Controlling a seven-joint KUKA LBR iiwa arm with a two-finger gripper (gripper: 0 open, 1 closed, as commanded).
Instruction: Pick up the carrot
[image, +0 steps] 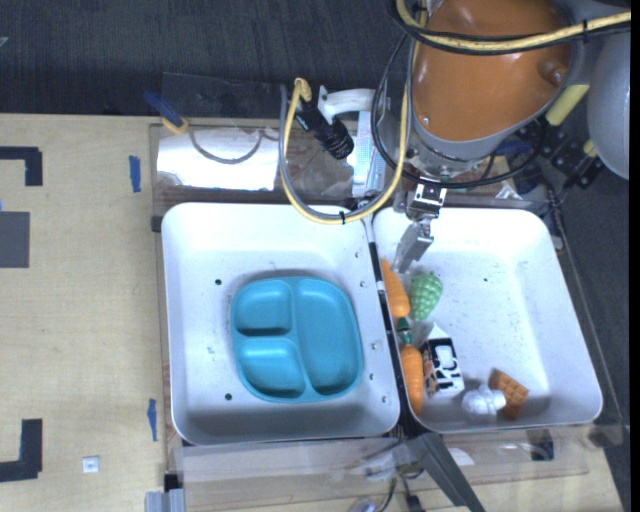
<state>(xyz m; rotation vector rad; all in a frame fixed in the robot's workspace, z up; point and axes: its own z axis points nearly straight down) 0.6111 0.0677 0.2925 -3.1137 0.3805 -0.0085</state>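
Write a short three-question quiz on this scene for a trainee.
1. True or false: the blue divided tray lies in the left bin.
2. Which bin holds the carrot? A) left B) right
3. Fill in: the green netted item lies just to the ____ of the carrot in the camera view.

Key: 1 true; 2 B, the right bin, along its left wall; 3 right.

floor: dark grey carpet (200, 40) | bench: pale wood top (80, 300) | marks: black tape (25, 165)
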